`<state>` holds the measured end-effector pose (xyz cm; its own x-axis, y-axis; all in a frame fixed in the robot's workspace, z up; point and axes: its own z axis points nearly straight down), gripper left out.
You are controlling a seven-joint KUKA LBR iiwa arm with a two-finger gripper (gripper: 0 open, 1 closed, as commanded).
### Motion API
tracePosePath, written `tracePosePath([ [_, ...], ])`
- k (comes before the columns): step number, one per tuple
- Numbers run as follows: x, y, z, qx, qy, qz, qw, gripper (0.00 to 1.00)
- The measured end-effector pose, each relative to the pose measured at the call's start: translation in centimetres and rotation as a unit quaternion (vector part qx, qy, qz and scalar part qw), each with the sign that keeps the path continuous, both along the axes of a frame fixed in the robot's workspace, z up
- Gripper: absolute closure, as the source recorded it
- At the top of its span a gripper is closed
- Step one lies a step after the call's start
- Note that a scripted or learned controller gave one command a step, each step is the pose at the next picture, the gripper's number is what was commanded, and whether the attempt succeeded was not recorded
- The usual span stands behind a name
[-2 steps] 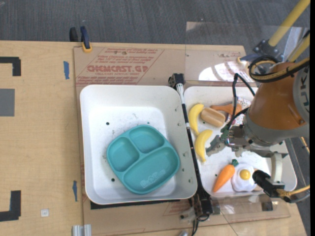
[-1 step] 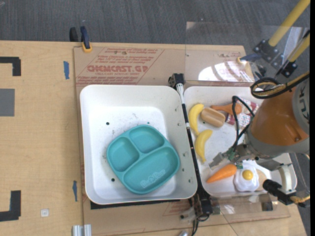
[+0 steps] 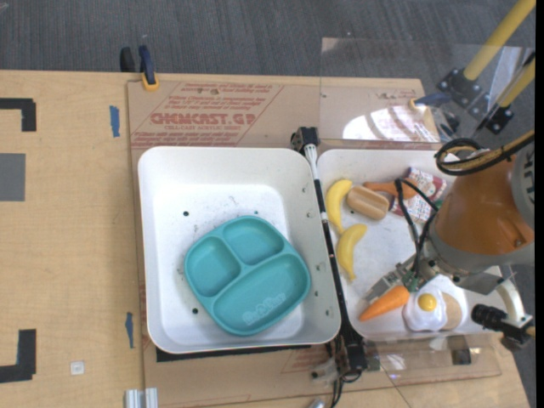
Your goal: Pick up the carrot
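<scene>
Approach step: small orange tapered carrot (image 3: 384, 302), lower right of frame, beside gripper (image 3: 406, 277); grip state cannot be told; next, descend and clamp.

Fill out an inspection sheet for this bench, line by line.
Surface: two white bins, left bin, right bin.
Job's things: carrot lying in the right bin, near its front edge.
Clutter: teal divided plate in the left bin; two bananas, hot dog, fried egg in the right bin.
Grippers: gripper just above the carrot's thick end.
Cables: black cable by the arm.
Surroundings: cardboard sheet under the bins.
</scene>
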<state>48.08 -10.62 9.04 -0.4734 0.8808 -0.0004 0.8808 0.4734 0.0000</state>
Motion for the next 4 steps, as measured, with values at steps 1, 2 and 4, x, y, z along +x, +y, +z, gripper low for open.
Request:
tracePosePath([
  [1,0.5,-0.2,1.1,-0.0053,-0.013,-0.002,0.9999,1.00],
  [2,2.6,6.1,9.5,0.0010,-0.002,-0.171,0.9852,1.00],
  [4,1.8,1.5,0.6,-0.0004,-0.003,0.013,0.9999,0.00],
])
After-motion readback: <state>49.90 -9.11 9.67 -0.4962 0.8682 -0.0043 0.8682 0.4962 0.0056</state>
